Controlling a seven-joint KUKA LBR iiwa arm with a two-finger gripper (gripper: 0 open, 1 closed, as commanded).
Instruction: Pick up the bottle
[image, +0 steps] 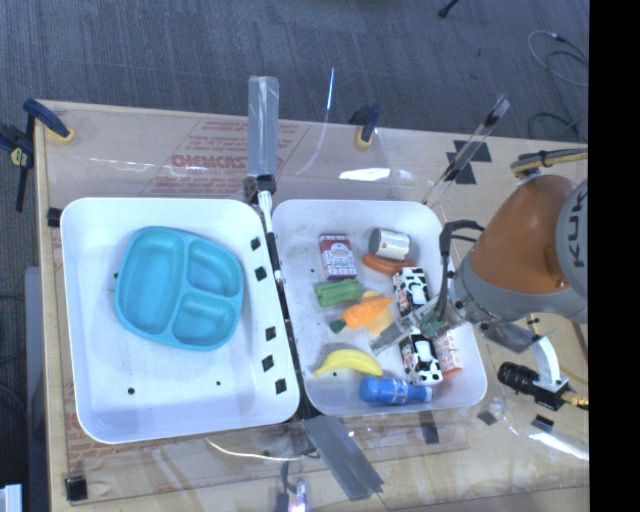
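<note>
Camera view: the blue bottle (395, 391) lies on its side along the near edge of the right bin (300, 300), beside the banana (348, 362). The gripper (425, 325) hangs above the bin's right side; I cannot tell how its fingers stand.

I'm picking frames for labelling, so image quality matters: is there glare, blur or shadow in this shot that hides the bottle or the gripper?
Camera view: bright glare patch on the clear sheet behind the right bin; lighting is even, shadows soft. The blue bottle reads clearly at that bin's near edge. The gripper is small and soft amid clutter, its details hard to make out.
</note>
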